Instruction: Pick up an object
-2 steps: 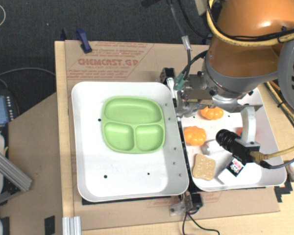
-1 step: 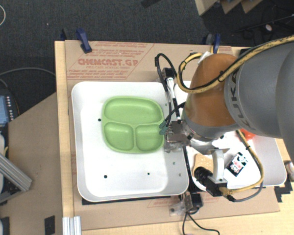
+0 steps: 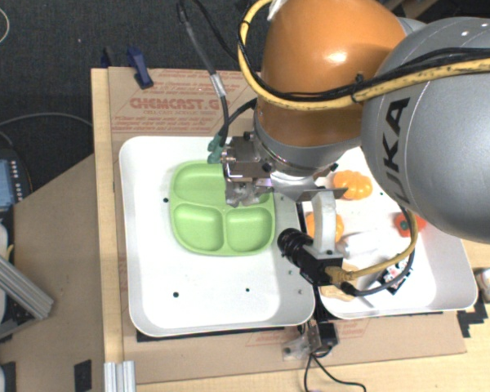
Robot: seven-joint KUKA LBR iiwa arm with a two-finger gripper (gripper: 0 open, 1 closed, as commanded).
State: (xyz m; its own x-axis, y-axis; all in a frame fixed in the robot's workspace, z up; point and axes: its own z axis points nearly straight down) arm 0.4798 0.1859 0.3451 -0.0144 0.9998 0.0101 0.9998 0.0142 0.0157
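The likeliest thing to pick is the green divided plate. It lies flat on the floor of the left bin, in that bin's far right part, with its right edge close to the wall shared with the right bin. The plate is a rounded square, about as wide as it is deep in this view, so it has no clear long axis. Its ridges give the direction instead: one large compartment faces the far side of the counter, and two smaller ones sit side by side on the near side, split by a short ridge running towards the camera. The hand hangs directly over the plate's right portion, about where the cross ridge meets the right-hand rim, so the plate lies below it and mostly to its left. The wrist hides the tip, so I cannot tell whether the hand is apart or together, or whether it touches the plate. Judging from this, the coming move depends on the drop. A flat plate gives purchase only at a rim or a ridge, so the hand would need to straddle one of these. In the right bin, under the arm, an orange piece and a white piece lie apart from the plate.
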